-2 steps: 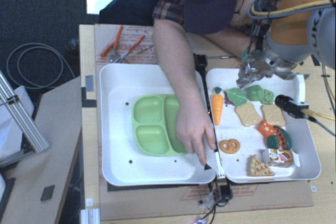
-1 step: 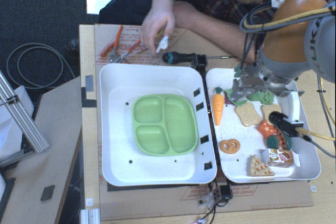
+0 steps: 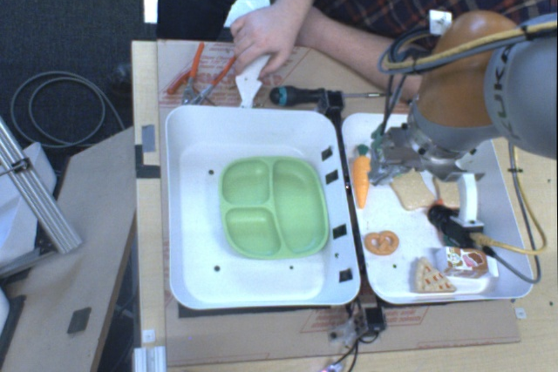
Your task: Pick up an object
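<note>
Seen from above at a slant: two shallow white bins side by side on a surface (image 3: 261,327).

At nine o'clock, the left bin (image 3: 192,187), holding a green divided plate (image 3: 273,206) near its middle.

At three o'clock, the right bin (image 3: 506,213), holding toy food: a carrot (image 3: 360,177) against its left wall, long axis running twelve to six; a slice of bread (image 3: 413,190) just right of the carrot; a pretzel (image 3: 381,242) toward six o'clock; a waffle wedge (image 3: 429,276) at the bottom edge; a small printed packet (image 3: 466,260) beside it.

Reaching in from three o'clock, the grey arm (image 3: 471,91) with orange band, hanging over the right bin. Gripper (image 3: 390,159) low over the bin, between carrot and bread. Impossible to tell its state; no object seen held.

Nearest candidate by judgement: the carrot, just toward nine o'clock from the gripper, with the bread close at four o'clock.

At twelve o'clock, beyond the bins, a person's hand (image 3: 266,35) resting on the surface, with orange-handled pliers (image 3: 193,74) and a screwdriver (image 3: 301,96) nearby.
</note>
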Robot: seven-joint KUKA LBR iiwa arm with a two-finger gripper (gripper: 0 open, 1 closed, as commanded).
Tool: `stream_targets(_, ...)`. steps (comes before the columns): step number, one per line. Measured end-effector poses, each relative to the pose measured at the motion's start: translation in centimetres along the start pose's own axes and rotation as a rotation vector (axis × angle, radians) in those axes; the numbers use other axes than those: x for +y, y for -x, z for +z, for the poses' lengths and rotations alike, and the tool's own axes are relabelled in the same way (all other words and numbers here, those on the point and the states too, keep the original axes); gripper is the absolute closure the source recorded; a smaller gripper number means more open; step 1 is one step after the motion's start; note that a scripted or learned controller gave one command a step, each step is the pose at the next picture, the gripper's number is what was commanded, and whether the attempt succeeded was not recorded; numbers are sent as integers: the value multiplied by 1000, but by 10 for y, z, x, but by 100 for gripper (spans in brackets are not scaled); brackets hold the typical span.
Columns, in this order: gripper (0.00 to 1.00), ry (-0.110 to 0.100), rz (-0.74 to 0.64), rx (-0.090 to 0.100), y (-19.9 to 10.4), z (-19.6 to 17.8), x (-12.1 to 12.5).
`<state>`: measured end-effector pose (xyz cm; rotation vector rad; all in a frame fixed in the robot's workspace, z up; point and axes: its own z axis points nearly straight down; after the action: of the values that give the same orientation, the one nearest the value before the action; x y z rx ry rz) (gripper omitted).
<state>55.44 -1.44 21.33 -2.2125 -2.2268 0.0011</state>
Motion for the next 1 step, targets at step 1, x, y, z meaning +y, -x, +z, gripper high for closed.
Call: stream_targets(1, 100, 3, 1, -1, -1, -10, 9)
